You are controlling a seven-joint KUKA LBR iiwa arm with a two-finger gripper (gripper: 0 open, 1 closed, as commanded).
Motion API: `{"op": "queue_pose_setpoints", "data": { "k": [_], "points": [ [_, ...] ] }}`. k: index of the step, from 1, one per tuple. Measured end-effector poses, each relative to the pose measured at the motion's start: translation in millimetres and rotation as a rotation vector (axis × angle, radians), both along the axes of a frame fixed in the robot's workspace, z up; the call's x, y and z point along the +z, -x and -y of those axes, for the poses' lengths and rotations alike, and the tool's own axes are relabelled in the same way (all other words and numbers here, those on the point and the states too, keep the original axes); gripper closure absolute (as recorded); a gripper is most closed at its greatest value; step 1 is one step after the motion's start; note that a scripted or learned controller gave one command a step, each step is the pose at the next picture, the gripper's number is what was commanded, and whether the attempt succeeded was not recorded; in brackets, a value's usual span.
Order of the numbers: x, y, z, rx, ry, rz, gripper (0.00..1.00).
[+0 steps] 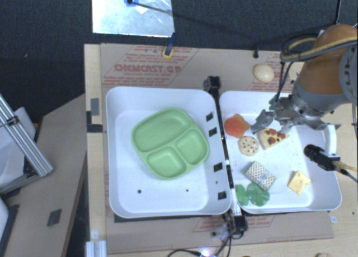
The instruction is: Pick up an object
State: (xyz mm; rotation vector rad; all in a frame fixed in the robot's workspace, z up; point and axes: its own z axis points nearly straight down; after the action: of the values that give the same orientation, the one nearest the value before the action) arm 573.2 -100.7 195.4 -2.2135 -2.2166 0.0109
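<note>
- At the top left, beyond the bench: a sheet of foil (132, 1), flat on the dark ground.
- On the left half of the bench: left bin (127, 194), white and shallow. Holds a green divided plate (169, 143) with three compartments, lying flat near the bin's middle.
- Directly beside it, wall against wall: right bin (321, 191), also white and shallow.
- Just inside the right bin's left wall, in the upper part: an orange piece (236, 125). Below and a little right of it, a round cookie (248, 145), near but apart.
- Lower down by the same wall: a green leafy piece (252, 194), with a patterned packet (260, 175) just above it, touching or nearly so.
- Outside the bins, on the cardboard behind the right bin: a pale egg-shaped thing (263, 72).
- In the upper middle of the right bin: pizza slice (272, 138), lying flat just right of the cookie.
- Right over the pizza slice: gripper (272, 126), released, fingers (262, 121) spread apart with nothing clamped between them. Cannot tell whether the tips touch the slice.
- Toward the lower right of the right bin: a yellow cheese wedge (299, 183), well apart from the other pieces.
- At the far right: arm (335, 40), grey with an orange band, reaching in over the right bin's back rim.
</note>
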Motion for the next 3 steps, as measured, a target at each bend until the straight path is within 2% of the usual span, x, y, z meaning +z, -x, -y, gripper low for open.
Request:
{"op": "queue_pose_setpoints", "data": {
  "k": [1, 3],
  "points": [
    [6, -3, 0, 0.002, 0.001, 0.013, 0.0],
    [-85, 4, -8, 0.0, 0.001, 0.008, 0.0]
  ]
}}
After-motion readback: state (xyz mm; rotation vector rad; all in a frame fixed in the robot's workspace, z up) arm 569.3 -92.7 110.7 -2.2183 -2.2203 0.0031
